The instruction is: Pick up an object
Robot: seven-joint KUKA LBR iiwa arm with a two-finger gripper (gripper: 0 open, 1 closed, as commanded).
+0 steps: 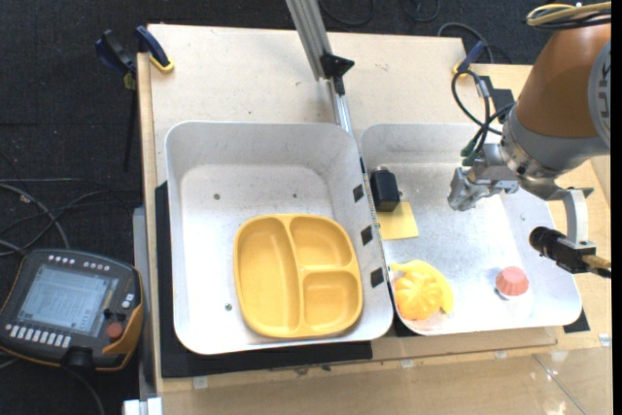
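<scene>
Yellow divided plate (pixel 296 275): left bin (pixel 194 160), long axis left-right.
Yellow squash toy (pixel 421 290): right bin (pixel 428 146), near edge.
Tool (pixel 468 190): above right bin; grip state cannot be told.

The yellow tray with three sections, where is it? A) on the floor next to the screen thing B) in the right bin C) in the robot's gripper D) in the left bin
D: the yellow tray lies flat in the left bin, while the right bin holds the smaller things and the gripper hangs over that one.
</scene>
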